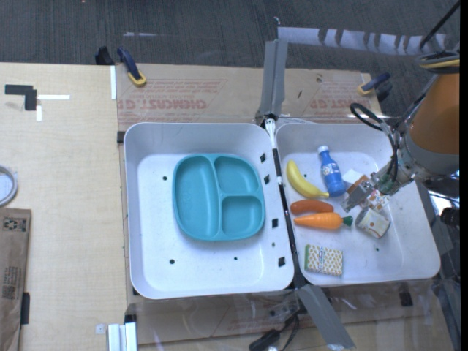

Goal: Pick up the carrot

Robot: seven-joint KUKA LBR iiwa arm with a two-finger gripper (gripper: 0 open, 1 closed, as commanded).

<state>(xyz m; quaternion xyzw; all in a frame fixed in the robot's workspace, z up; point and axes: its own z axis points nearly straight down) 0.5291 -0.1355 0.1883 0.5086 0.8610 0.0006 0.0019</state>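
Observation:
The carrot (319,221), orange with a small green stub at its right end, lies on its side in the middle of the right bin (417,265). The gripper (368,194) hangs just to the right of the carrot's green end and slightly farther back, over the bin floor. It is close to a small white carton (374,224). Nothing of the carrot is lifted; it rests on the bin floor, apart from the gripper. The arm (439,115) comes in from the right edge.
In the right bin, a reddish sausage (311,207) lies touching the carrot's far side. A banana (302,181), a blue bottle (331,171) and a patterned packet (324,259) are nearby. The left bin (146,218) holds a teal divided plate (218,197).

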